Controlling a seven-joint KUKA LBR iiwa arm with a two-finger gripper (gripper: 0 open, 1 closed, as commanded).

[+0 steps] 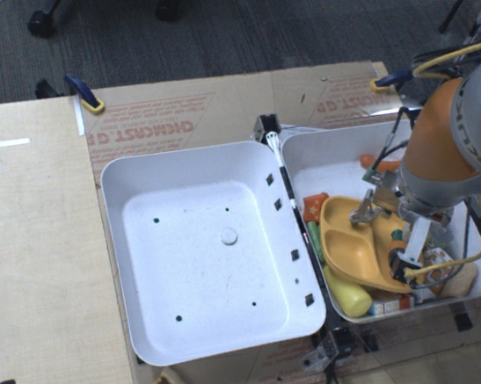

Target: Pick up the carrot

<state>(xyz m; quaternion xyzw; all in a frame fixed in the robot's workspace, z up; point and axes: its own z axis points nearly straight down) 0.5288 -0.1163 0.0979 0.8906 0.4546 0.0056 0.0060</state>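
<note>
I make out the carrot [367,161] as a small orange sliver at the back of the right bin [332,149], mostly hidden behind the arm [448,149]. Nearer in that bin lie a yellow dish [354,242], a yellow-green fruit [349,297] and a red item [315,206]. The gripper [382,204] sits low over the dish; I cannot tell its fingers' state. The left bin [133,246] adjoins on the bench [32,287].
</note>
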